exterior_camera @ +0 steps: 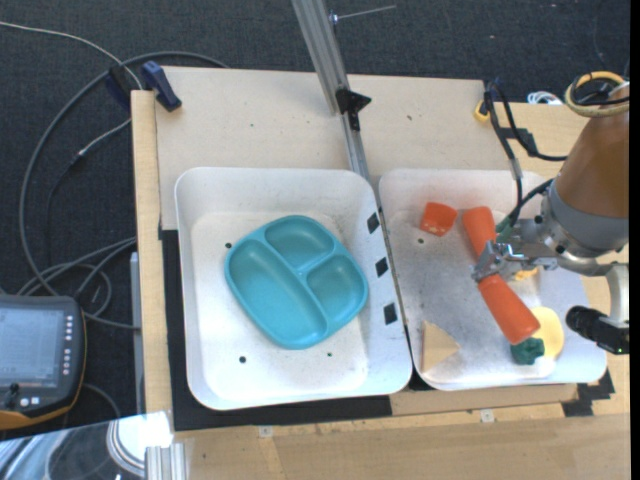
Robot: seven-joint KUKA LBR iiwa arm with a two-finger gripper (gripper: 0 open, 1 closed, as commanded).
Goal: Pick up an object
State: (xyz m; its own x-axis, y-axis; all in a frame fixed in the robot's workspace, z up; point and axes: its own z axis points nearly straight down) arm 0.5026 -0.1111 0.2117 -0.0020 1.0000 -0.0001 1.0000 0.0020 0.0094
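You had a pale wooden table (260, 118) carrying two shallow white bins side by side, their inner rims touching: the left bin (200, 298) and the right bin (440, 193). A blue clamp (160, 85) gripped the table's far left corner.

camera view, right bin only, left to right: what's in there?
Tan wedge → small orange block → orange cylinder → carrot → yellow piece. The gripper sits between the cylinder and the carrot top, so I left it out of the order.
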